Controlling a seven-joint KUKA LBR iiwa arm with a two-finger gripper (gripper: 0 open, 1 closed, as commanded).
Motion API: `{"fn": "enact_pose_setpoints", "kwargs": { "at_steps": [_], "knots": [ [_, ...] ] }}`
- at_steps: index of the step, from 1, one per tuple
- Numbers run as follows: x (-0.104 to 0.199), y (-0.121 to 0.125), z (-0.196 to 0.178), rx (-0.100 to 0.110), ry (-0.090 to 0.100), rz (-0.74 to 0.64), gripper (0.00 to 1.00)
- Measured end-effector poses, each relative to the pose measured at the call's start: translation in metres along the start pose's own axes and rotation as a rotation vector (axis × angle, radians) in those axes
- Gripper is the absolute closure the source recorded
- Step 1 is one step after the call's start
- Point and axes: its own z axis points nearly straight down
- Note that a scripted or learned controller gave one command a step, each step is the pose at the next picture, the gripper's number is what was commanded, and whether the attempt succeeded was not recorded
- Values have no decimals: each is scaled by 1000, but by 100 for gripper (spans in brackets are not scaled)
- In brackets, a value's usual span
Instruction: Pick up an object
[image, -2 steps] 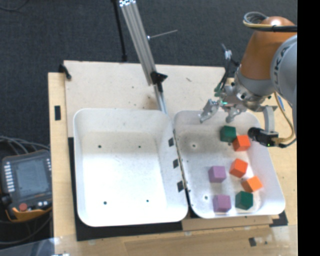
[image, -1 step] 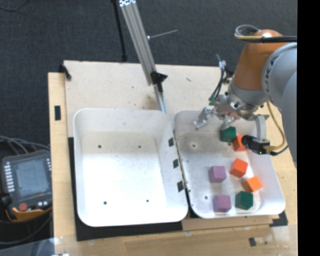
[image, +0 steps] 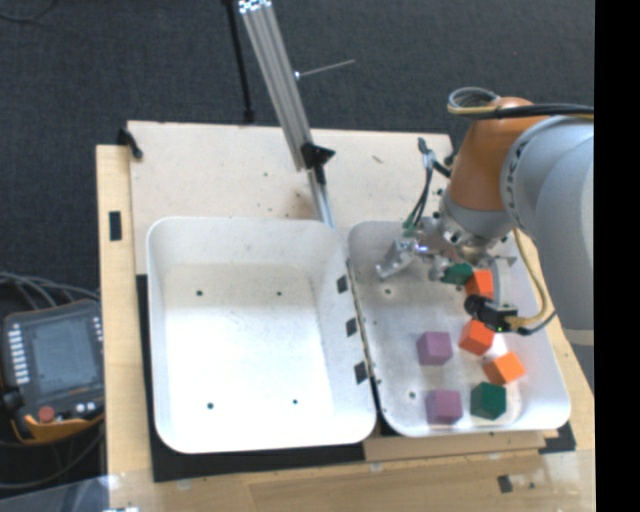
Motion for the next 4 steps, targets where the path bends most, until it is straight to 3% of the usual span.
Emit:
{"fn": "enact_pose_setpoints", "kwargs": {
  "at_steps": [1, 2, 4],
  "knots": [
    [-1, 0, 33, -4, -1, 2, 0],
    [-2, 2, 19, -11, -1, 7, 100],
    [-18, -5, -96, -14, -1, 1, 100]
  ]
}}
